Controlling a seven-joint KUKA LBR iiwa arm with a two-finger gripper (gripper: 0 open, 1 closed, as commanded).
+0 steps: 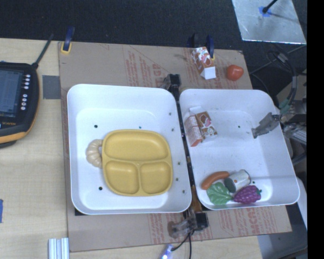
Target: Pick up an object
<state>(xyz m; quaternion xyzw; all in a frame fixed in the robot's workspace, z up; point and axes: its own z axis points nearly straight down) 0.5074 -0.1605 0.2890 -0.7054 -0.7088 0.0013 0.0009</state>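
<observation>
Gripper (265, 125) is hanging over the right bin (270, 161), at about 3 o'clock of that bin, near its right wall. It is showing as a dark grey wedge pointing toward 8 o'clock; whether it is spread or closed is not readable at this angle. It is sitting well apart from every item in the bin.

Pickable objects are lying in the right bin. Snack carton (200, 127), red and white, is lying at 10 o'clock, just beside the bin's left wall. A cluster is sitting at 6 o'clock near the front wall:
- orange carrot (214, 179) is lying on the cluster's left, tilted
- silver can (239, 178) is lying on its side just right of the carrot
- green leafy toy (219, 194) is lying under the carrot, touching the can's end
- purple grapes (248, 195) are lying just right of the leafy toy

Left bin (81, 112) is holding a yellow divided tray (136, 162), filling the 6 o'clock half. Beige pastry toy (94, 152) is touching the tray's 9 o'clock edge.

On the cardboard beyond the right bin, at 12 o'clock: small carton (203, 61) is standing, red round toy (235, 72) just to its right. Teach pendant (9, 102) is resting on the bench at 9 o'clock, well apart from both bins.
</observation>
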